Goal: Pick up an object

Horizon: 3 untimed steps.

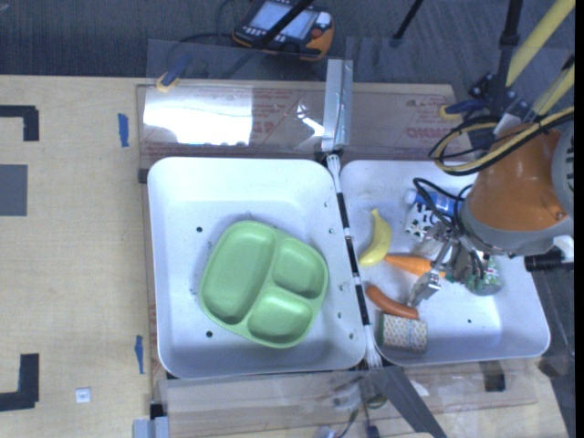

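Camera view: hand [436, 270] low in the right bin [511, 331], reaching for a carrot [406, 264]; finger state unclear; next, grip then lift.

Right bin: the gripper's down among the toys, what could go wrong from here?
The gripper sits low between the upper carrot and the lower carrot, so closing may catch neither or nudge both. The banana lies close beside them and could get pushed against the bin wall.
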Each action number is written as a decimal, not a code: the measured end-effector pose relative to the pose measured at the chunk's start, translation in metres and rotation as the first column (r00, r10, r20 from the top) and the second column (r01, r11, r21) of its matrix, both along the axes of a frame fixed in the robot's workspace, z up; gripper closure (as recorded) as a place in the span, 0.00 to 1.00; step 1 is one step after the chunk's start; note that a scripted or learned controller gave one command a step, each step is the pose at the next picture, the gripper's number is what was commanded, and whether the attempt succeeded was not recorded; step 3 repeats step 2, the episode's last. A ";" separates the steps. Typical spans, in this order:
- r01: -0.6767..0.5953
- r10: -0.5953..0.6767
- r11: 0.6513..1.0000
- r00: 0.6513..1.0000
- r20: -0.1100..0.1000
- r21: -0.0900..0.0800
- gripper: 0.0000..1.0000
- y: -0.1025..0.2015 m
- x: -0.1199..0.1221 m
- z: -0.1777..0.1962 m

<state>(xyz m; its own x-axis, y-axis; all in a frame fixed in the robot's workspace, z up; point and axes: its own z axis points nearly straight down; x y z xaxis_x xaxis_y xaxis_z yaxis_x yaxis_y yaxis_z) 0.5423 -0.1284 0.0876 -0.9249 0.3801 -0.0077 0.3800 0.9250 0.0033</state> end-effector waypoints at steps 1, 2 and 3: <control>0.002 -0.002 1.000 1.000 0.006 0.002 1.00 0.000 0.002 0.011; -0.037 0.037 0.999 0.999 -0.002 0.001 1.00 0.035 0.039 0.141; -0.037 0.037 0.999 0.999 -0.002 0.001 1.00 0.035 0.039 0.141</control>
